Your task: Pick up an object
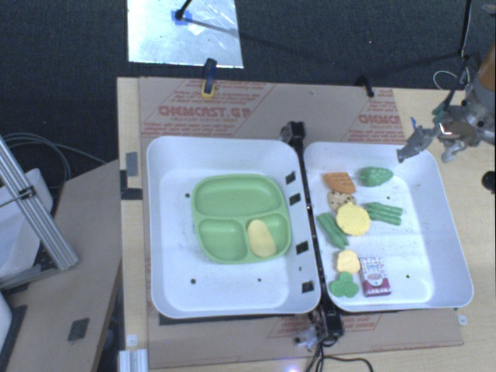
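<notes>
My gripper (427, 153) hangs over the far right corner of the right bin (442, 208), open, with nothing between its fingers. Below and left of it lie the toy foods: a green leafy piece (375, 177), an orange cracker (339, 182), a speckled cookie (336, 200), a yellow round piece (353, 219), green beans (384, 211), a pea pod (332, 229), a small yellow piece (348, 262), a red and white box (374, 276) and a green broccoli piece (344, 287). The leafy piece is nearest the gripper.
The left bin (170, 177) holds a green divided plate (236, 217) with a yellow oblong piece (262, 237) in its near right compartment. A black divider (306, 208) runs between the bins. The right part of the right bin's floor is bare.
</notes>
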Tool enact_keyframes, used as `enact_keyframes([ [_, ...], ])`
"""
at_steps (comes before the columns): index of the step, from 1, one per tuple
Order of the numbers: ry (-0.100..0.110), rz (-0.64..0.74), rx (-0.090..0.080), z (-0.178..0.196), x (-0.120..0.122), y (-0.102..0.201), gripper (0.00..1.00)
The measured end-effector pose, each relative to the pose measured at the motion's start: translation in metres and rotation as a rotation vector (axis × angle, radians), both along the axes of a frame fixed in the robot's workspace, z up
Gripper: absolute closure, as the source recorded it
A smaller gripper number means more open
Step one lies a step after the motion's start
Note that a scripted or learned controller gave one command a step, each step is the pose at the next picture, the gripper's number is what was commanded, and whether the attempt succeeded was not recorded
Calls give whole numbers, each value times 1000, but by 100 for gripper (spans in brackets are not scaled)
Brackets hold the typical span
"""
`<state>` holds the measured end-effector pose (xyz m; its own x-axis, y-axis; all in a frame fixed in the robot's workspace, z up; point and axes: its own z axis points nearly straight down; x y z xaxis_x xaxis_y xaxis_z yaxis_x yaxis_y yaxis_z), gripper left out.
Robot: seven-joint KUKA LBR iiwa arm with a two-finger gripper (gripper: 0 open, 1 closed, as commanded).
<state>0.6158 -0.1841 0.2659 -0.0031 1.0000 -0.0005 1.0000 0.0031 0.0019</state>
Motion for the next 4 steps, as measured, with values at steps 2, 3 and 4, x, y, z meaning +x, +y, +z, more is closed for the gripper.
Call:
enact_keyframes([
  [2,8,-5,2,29,-55,29,0],
  [3,-7,3,-3,47,21,15,0],
  [4,-6,6,0,69,55,56,0],
])
